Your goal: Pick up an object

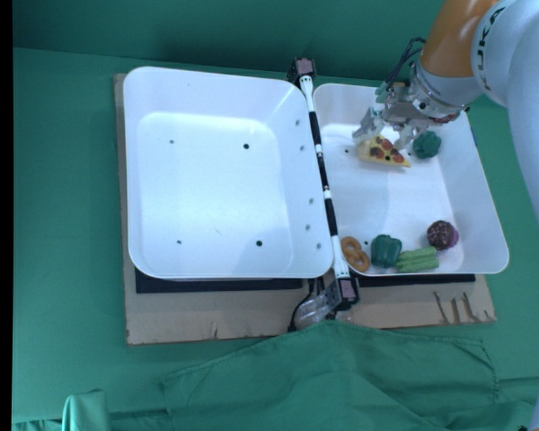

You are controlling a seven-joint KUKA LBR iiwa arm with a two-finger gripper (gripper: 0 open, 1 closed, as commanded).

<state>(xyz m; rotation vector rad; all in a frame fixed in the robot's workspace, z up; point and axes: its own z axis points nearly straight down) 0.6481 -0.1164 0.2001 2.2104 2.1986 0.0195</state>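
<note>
My gripper hangs low over the back of the right bin, open, with its fingers spread just above a toy pizza slice. The slice lies on the bin floor and nothing sits between the fingers. A dark green toy vegetable lies right beside the gripper on its right. Along the bin's front edge lie a pretzel, a green pepper, a light green ridged vegetable and a maroon berry.
The left bin stands alongside, split from the right one by a black-and-white striped bar. Both rest on a cardboard sheet over green cloth. A fold of cloth rises at the front.
</note>
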